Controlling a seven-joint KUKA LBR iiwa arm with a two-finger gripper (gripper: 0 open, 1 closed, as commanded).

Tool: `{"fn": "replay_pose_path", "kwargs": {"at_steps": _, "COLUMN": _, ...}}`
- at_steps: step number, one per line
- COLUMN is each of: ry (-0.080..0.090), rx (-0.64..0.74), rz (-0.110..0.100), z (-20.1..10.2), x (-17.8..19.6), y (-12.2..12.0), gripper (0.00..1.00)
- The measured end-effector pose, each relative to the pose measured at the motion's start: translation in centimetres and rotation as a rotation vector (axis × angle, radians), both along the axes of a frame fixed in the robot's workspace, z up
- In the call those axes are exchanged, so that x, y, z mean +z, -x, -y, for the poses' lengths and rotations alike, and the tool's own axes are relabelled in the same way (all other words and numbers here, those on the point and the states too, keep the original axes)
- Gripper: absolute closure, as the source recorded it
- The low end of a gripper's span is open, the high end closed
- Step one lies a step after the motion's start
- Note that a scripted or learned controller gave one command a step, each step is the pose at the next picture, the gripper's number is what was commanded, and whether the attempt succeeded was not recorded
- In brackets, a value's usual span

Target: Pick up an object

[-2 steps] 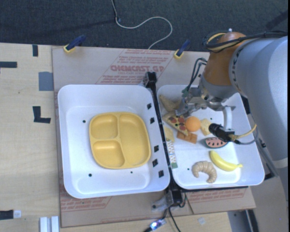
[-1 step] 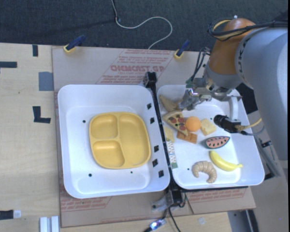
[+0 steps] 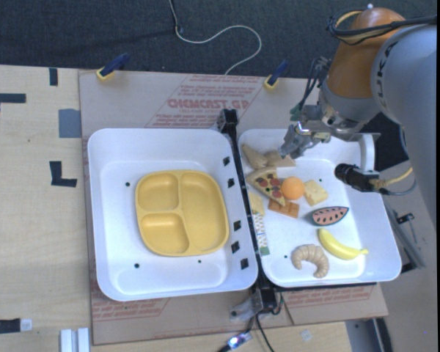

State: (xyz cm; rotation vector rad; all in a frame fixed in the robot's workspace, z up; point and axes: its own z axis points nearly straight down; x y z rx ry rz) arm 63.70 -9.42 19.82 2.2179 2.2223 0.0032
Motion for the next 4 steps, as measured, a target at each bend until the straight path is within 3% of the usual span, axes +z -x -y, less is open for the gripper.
{"fn": "replay_pose_path", "kwargs": {"at_steps": 1, "ry": 0.0, "rx": -0.001, "rz": -0.001, "z": -0.1, "x": 2.8, "y": -0.1, "gripper": 1.0}}
{"fn": "replay_pose_path", "kwargs": {"at_steps": 3, "ry": -0.001, "rx": 0.003, "rz": -0.006, "z": -8.4, "x": 3.9, "y": 5.7, "gripper": 1.0}}
{"fn": "replay_pose_path", "kwargs": {"at_steps": 4, "ry": 0.0, "rx": 0.002, "rz": -0.008, "z": -11.7, "x": 2.6, "y": 8.3, "gripper": 1.0}}
